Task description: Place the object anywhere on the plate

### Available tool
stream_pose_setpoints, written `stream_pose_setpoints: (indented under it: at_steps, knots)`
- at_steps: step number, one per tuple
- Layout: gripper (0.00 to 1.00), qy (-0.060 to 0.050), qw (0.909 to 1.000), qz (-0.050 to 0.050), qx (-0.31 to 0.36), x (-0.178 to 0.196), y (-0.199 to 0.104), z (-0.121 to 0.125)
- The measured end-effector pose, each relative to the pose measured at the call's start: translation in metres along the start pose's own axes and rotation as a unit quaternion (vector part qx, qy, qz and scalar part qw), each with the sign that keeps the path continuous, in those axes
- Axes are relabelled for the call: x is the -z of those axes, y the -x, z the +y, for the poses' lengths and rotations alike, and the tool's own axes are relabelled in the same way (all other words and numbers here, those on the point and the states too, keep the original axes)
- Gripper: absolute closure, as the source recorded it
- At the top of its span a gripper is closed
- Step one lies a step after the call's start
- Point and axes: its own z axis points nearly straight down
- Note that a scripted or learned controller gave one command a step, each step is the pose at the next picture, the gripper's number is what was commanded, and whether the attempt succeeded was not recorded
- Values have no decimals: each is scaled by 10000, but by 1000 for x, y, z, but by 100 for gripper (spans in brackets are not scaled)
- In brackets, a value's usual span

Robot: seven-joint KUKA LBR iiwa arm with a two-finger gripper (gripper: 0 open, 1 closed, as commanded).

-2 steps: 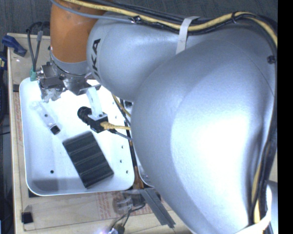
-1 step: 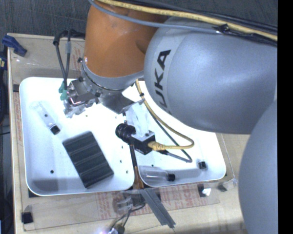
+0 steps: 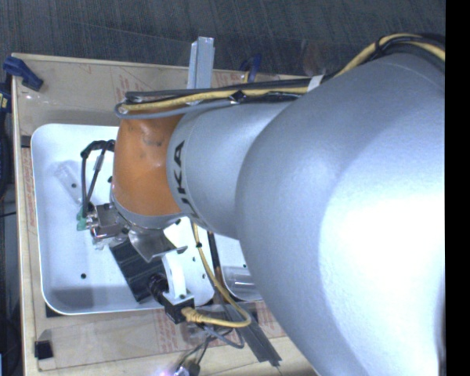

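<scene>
My arm covers most of the bench, its orange band [image 3: 145, 167] hanging over the left bin [image 3: 51, 272]. The gripper [image 3: 100, 227] is low over the middle of that bin, pointing left. A small green piece [image 3: 81, 222] shows right at its left tip; I cannot tell whether it is a held thing or part of the tool. A faint clear object [image 3: 66, 176] lies on the bin floor above and left of the gripper. A pale curved rim [image 3: 239, 279], perhaps the plate, peeks out under the arm in the right bin.
The left bin's white floor [image 3: 78, 288] shows in front of the gripper. A blue clamp [image 3: 22, 72] sits on the bench's far left corner. A grey post [image 3: 201, 63] stands at the bench's back edge.
</scene>
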Motion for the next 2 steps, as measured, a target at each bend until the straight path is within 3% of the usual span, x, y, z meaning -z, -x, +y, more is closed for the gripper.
stream_pose_setpoints:
  at_steps: [1,2]
  knots:
    - [100,15,9998,7,184,32,-35,14]
    - [100,32,9908,15,-1352,95,3,4]
